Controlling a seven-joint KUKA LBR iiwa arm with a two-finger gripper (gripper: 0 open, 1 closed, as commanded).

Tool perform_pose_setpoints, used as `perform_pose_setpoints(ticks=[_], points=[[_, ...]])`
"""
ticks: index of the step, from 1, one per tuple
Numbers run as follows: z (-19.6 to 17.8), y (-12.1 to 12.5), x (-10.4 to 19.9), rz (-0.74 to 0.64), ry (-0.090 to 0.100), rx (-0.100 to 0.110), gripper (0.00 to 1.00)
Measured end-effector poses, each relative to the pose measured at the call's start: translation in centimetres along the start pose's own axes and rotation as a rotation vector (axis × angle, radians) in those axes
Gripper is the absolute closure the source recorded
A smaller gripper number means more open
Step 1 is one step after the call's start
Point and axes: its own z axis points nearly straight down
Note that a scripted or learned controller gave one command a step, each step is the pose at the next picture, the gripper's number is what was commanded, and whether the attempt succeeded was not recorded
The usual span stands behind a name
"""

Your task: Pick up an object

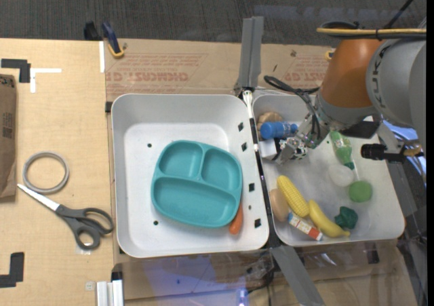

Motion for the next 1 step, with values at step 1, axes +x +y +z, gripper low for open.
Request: perform_pose_setpoints(ticks=[1], points=[[0.02,-3.24,0.79,0.021,0.0,0.0,0.0]])
